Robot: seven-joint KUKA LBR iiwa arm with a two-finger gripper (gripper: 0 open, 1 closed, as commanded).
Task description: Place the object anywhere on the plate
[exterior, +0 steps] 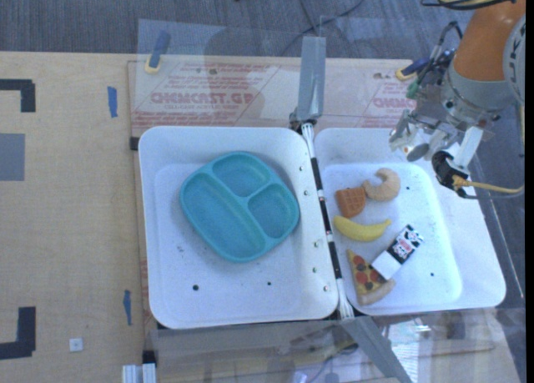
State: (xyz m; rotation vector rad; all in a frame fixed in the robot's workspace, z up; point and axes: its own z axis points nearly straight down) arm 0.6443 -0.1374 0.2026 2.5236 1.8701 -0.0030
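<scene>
The gripper hung at the upper right of the frame, over the top edge of the right bin. Whether it was clenched or released I could not tell from where I stood; nothing showed in its grasp. Below and left of it, well inside the bin's walls, the toy food sat bunched toward the left side: a croissant touching a small waffle, a banana just under them, a pizza slice near the lower left corner, and a little black-and-white carton tilted beside the pizza. The right half of that bin's floor lay open. Across the middle divider, the left bin held the blue plate, three compartments, turned at a slant and sitting near the centre, apart from every wall, with bare white floor all round it, widest along the bottom edge.
</scene>
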